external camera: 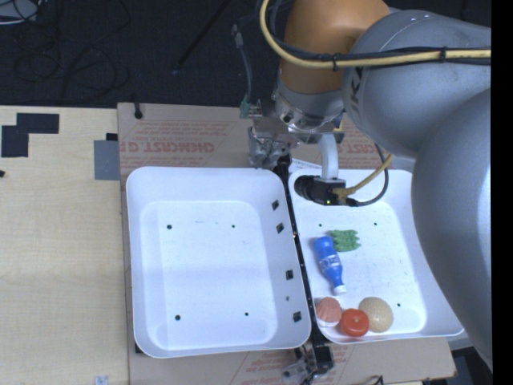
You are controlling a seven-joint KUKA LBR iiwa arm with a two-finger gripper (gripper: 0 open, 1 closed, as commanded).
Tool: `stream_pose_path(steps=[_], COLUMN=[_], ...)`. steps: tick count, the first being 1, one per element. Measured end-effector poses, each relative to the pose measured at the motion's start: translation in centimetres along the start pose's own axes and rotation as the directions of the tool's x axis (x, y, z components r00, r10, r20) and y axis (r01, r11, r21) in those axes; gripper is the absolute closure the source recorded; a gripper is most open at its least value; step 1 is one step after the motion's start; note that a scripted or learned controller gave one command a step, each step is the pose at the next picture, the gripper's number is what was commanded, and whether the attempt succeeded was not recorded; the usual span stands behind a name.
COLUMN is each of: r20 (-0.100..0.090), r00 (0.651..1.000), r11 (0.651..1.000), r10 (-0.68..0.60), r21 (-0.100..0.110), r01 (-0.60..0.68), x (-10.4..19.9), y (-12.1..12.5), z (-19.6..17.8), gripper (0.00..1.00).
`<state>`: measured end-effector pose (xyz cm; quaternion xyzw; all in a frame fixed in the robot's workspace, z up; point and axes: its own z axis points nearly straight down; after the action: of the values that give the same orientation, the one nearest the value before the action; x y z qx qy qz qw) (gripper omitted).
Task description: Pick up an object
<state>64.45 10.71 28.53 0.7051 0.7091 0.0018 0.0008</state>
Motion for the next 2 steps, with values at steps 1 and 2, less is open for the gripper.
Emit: stream_pose_path(steps=[1, 2], r20=[0.002, 0.001], r00=[1.000, 1.000], r11=[1.000, 1.000], r10=[0.003, 0.000], r21=[0.009, 0.003], r01=[-0.003, 0.000], x=[3.0, 9.9], y=[-0.1, 0.0], z=[2.6, -0.7], gripper=[1.00, 1.00])
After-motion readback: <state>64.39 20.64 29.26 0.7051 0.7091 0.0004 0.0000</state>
